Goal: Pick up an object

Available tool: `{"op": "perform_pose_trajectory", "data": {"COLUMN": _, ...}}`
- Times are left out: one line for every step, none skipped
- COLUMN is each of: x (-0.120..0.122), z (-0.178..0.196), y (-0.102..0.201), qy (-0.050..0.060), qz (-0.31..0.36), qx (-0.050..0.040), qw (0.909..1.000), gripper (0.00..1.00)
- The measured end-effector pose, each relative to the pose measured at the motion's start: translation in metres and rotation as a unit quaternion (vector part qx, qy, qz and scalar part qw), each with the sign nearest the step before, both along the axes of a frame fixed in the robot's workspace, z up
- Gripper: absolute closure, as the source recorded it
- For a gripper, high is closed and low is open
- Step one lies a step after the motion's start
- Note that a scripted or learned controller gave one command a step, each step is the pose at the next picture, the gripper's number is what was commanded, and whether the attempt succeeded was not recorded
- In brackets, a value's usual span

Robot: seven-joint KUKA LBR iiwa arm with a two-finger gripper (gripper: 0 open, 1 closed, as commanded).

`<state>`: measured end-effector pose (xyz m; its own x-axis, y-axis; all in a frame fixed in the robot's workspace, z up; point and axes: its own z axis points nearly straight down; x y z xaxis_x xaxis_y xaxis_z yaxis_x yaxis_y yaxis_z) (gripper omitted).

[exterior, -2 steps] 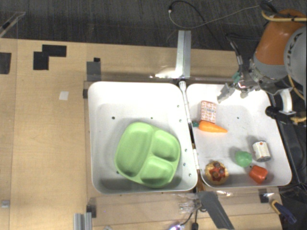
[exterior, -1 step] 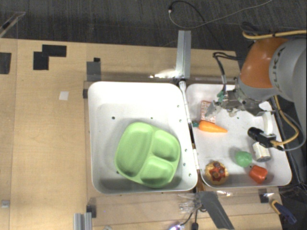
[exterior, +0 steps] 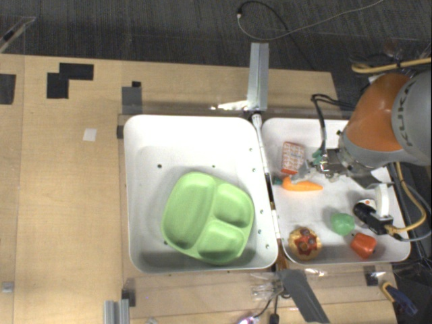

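My gripper (exterior: 320, 165) hangs low over the middle of the right bin (exterior: 398, 254), reaching in from the right under the grey arm with its orange band. Just below and to its left lies an orange carrot (exterior: 302, 186), close to the gripper's tip; whether they touch I cannot tell. A red-and-white packet (exterior: 293, 156) lies to the gripper's left. Nearer the front of the bin are a green lump (exterior: 342, 223), a small red-orange piece (exterior: 363, 244) and a round brown and red item (exterior: 304, 242).
The left bin (exterior: 145, 147) holds a light green divided plate (exterior: 208, 216), lying toward its front right. A metal post (exterior: 258, 76) rises behind the wall between the two bins. Wooden bench surface surrounds the bins.
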<state>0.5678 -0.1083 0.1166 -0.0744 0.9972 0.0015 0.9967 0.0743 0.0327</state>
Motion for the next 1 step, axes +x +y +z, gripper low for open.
{"op": "perform_pose_trajectory", "data": {"x": 0.0809, "z": -0.0190, "y": 0.0005, "qy": 0.004, "qz": -0.077, "qx": -0.0005, "qw": 0.9970, "gripper": 0.00}}
